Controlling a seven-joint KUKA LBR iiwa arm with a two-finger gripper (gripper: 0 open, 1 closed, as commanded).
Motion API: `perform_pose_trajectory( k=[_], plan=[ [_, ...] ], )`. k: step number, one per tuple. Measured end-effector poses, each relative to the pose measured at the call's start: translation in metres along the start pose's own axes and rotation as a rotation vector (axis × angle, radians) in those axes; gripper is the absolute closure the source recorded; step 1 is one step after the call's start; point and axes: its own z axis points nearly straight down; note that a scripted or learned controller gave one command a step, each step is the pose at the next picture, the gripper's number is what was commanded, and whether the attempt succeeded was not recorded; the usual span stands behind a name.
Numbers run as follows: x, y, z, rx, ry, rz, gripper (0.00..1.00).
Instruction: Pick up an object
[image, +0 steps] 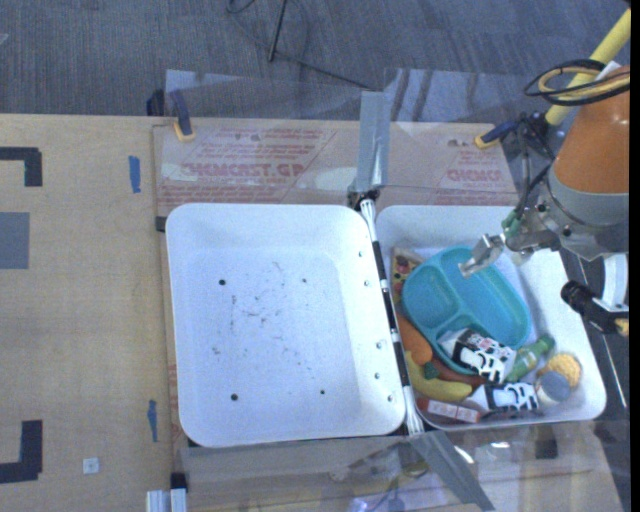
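A: Where is the gripper?

B: Over the far part of the right bin, just above the far edge of a blue divided tray. Its two grey fingers point down and to the left, spread a little, with nothing between them; it is released, gripping no object.

A: How much room around it?

B: The bin's far wall is close behind it, and the divider between the bins lies well to its left. The arm, grey with an orange band, crowds the right side, with yellow and black cables looping above.

A: What does the right bin hold?

B: The blue tray tilts across the middle. On its near edge lies a black-and-white patterned piece, and a second one sits nearer the front wall. A green item and a yellow textured ball lie to the right, and orange and yellow pieces are tucked under the tray's left side. These are the objects to pick; all rest in the bin.

A: And the left bin?

B: White floor with dark specks and faint scratches.

A: Anything unclear?

B: The pile under the tray is jumbled and partly hidden. The arm is cut off at the right edge.
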Motion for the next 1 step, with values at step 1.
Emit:
perform_pose_trajectory(
  k=[1],
  plan=[
    [-0.0247, -0.0103, 0.0885, -0.018, -0.005, 0.238, 0.0]
  ],
)
